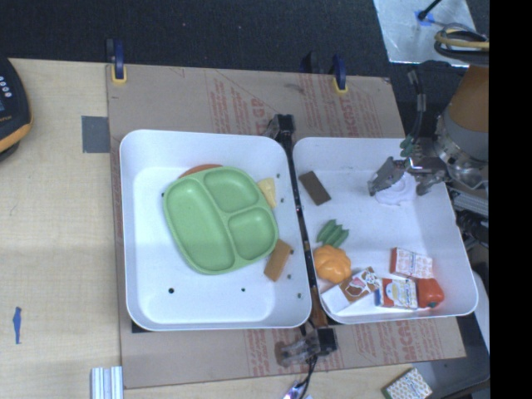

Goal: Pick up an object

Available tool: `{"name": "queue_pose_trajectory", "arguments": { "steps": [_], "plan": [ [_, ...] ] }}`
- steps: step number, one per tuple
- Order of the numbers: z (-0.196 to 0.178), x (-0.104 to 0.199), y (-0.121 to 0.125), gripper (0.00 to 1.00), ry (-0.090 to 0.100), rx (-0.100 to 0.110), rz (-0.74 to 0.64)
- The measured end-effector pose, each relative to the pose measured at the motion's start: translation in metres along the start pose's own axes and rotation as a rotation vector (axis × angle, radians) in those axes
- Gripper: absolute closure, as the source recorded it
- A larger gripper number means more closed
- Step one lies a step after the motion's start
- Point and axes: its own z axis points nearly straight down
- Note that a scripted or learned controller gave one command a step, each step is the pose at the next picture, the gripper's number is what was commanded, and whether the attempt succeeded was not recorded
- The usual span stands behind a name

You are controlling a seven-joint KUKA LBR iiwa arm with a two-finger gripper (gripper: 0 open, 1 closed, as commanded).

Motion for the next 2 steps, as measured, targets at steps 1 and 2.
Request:
{"name": "queue_pose_trajectory", "arguments": {
  "steps": [1, 2],
  "plan": [
    [0.078, 0.032, -0.039, 0.00, 0.002, 0.006, 0.001],
    [0.138, 0.041, -0.002, 0.00, -0.001, -0.001, -0.003]
  ]
}}
